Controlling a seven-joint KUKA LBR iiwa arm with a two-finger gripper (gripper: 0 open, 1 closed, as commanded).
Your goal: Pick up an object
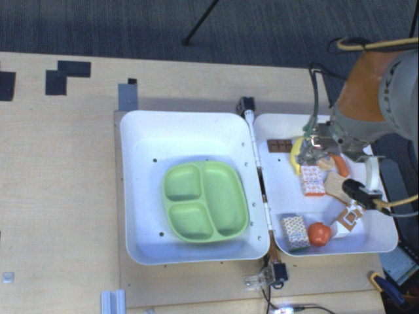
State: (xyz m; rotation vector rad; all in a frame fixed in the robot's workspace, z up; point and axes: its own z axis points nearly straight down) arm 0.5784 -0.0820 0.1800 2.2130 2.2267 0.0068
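Observation:
My gripper (317, 145) hangs low over the far part of the right bin (386, 241). Right beside it on the left lies a yellow banana-like thing (297, 154), and an orange sausage-shaped piece (340, 165) lies just to its right. Directly in front of the gripper a white and red packet (312, 180) lies flat. A brown chocolate bar (279, 146) rests near the bin's far left wall. Whether anything sits between the fingers is hidden by the wrist.
Near the right bin's front edge are a speckled box (295, 231), a red tomato (319, 233) and a small brown-and-white item (350, 218). A tan flat piece (334, 187) lies mid-bin. The left bin (141, 142) holds a green divided plate (205, 200).

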